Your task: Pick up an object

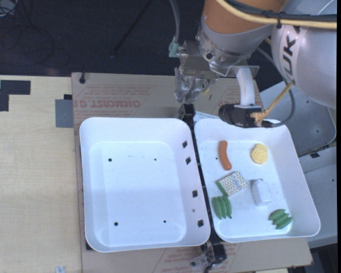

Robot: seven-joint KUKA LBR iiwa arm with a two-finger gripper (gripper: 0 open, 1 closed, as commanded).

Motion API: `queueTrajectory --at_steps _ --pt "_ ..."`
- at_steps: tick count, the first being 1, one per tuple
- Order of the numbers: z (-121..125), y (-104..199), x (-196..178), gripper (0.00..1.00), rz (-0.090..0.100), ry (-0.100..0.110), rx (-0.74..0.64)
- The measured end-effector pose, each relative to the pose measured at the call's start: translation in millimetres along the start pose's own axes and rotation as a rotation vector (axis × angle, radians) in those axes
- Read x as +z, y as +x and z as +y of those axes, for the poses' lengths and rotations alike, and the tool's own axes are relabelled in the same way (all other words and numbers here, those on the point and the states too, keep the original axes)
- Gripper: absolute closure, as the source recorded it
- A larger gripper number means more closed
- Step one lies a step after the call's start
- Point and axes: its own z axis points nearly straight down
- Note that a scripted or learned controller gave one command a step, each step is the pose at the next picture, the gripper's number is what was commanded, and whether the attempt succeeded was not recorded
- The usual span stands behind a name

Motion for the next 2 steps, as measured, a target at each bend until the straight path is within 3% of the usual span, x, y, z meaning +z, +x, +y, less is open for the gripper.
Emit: queueTrajectory --at_steps 1,2 --pt "-46 29 99 1.0 -0.004 0.018 0.003" --pt "-74 -61 67 1.0 -0.004 0.008 0.013"
